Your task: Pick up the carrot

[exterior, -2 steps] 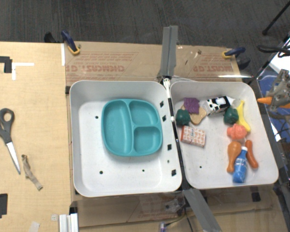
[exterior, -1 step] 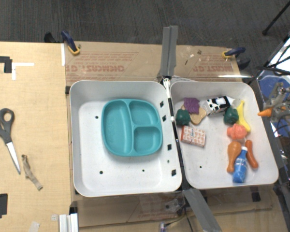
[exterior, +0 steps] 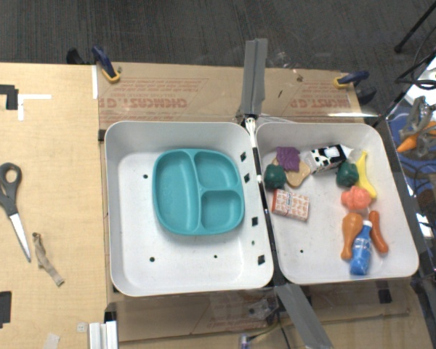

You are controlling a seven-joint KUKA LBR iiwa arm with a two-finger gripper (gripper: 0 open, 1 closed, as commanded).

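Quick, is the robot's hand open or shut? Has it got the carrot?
Gripper: cannot be told from this picture.
The carrot lies in the right bin, with nothing gripping it.

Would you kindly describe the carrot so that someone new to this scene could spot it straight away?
Look in the right-hand white bin, along its right side where the toy foods cluster. Just right of the blue bottle lies the carrot, a slim orange stick running diagonally. It is thinner and darker orange than the rounder orange piece on the bottle's other side.
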